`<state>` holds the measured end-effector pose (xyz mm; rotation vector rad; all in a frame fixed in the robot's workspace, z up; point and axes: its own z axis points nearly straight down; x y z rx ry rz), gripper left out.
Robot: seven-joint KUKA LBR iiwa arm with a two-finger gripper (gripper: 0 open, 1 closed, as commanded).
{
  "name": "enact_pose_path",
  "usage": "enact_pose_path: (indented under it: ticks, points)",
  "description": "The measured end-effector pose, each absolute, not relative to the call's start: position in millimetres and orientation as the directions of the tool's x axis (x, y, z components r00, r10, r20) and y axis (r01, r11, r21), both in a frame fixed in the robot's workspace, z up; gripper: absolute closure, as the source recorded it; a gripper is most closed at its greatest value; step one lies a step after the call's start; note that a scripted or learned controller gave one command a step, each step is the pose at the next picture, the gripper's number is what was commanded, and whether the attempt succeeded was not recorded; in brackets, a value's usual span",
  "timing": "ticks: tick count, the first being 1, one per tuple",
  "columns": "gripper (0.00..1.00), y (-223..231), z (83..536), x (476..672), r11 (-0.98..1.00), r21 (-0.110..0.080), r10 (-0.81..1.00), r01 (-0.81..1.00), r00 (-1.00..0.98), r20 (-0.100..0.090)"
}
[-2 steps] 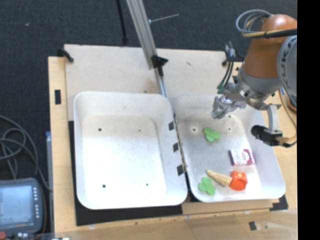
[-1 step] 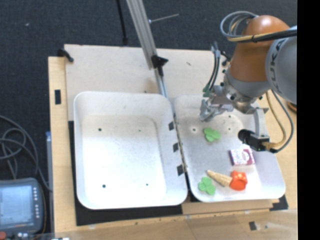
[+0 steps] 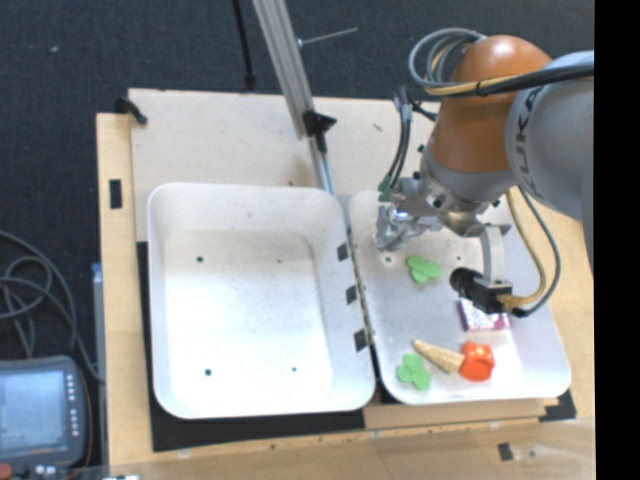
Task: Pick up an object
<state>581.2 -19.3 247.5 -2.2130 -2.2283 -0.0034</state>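
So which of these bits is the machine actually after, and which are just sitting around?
Part of the job:
- gripper, hanging over the right bin
- green piece nearest it
- second green piece
- cone
- orange-red piece
- purple-and-white item

Just lying about:
- left bin
- metal pole
- screen by the bench

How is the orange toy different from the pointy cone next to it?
The orange toy is bright orange-red and chunky, while the cone is pale tan, long and thin. The cone lies on its side with its tip pointing toward the left bin; the orange toy sits as a rounded lump. Both rest together near the front of the right bin, the cone's wide end against the orange toy.
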Motion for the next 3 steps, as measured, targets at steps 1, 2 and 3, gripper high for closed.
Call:
enact_pose_path:
  ticks: [1,2,3]
  points:
    - [1.0,39.6,254.2,569.3,0.009,0.0,1.0,1.0,-0.009,0.003]
    - [1.0,87.2,240.5,557.5,0.006,-0.001,1.0,1.0,-0.006,0.001]
    - [0.0,85.2,240.8,557.9,0.001,0.0,1.0,1.0,-0.001,0.002]
